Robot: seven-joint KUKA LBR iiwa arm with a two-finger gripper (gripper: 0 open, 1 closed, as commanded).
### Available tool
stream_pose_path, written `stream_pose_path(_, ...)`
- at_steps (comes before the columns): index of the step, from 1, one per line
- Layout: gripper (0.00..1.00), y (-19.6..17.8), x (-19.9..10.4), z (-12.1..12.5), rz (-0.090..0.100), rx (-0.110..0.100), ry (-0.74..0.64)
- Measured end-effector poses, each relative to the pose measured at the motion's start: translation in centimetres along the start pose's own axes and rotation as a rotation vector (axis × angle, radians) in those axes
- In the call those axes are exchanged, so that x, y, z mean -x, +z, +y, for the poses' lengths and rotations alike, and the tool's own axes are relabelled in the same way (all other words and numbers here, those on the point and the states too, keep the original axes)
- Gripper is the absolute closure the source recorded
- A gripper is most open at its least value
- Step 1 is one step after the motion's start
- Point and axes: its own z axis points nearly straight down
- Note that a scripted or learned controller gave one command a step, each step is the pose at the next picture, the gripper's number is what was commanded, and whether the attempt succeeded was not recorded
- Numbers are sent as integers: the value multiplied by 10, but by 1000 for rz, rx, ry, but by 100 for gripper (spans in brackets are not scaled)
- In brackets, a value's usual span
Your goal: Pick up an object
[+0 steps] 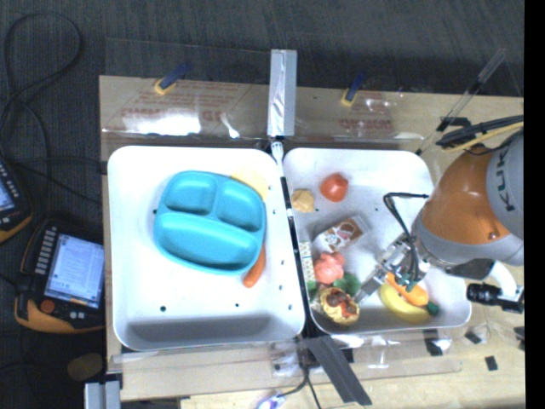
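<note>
wooden bench (170, 100) on dark carpet, cables and a handheld pendant (64, 275) on the floor at left. two white bins side by side, clear panels standing behind them. left bin (136, 313) holds a blue sectioned tray (209, 220) turned upside down, an orange carrot-like piece (255, 271) at its lower right edge, something yellow peeking out behind its upper right. right bin (409, 173) has a red tomato (335, 187), a tan lump (303, 199), a brown packet (341, 233), a pink piece (329, 268), a dark round toy food item (339, 305), a banana (400, 303) with an orange bit (415, 295) on it. arm comes in from the right, orange band over the bin's right side. gripper (393, 273) is down in the right bin's lower part, just above the banana, about touching it. a thin metallic finger (373, 283) slants toward the dark toy. cannot tell if the fingers are open or closed; nothing visibly between them.
</note>
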Motion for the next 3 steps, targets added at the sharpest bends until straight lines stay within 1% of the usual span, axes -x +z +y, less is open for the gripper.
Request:
stream_pose_path(1,0,0,-23,23,-2,0,385)
stream_pose_path(2,0,0,-31,30,2,0,661)
stream_pose_path(3,100,-9,-30,30,1,-2,659)
